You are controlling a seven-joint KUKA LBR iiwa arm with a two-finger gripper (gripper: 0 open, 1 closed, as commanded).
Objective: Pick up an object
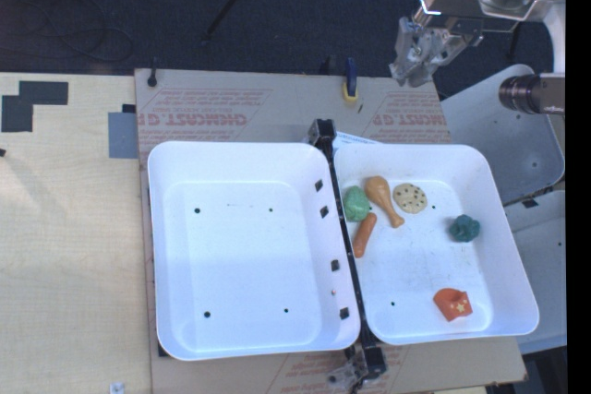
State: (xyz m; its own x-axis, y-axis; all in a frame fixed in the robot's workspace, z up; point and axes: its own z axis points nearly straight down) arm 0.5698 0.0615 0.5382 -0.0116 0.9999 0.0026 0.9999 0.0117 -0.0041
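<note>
jaws [417, 60] up high, chicken leg [383, 197] well below in right bin [503, 226]

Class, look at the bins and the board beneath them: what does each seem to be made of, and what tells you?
Bins: probably moulded plastic; smooth, glossy white with rounded rims. Board: likely cardboard; matte brown, printed with red lettering.

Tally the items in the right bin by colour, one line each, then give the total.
Green: 2, the green lump and the teal piece
Orange: 2, the carrot and the orange-red piece
Tan: 2, the drumstick and the cookie
Total: 6
</note>
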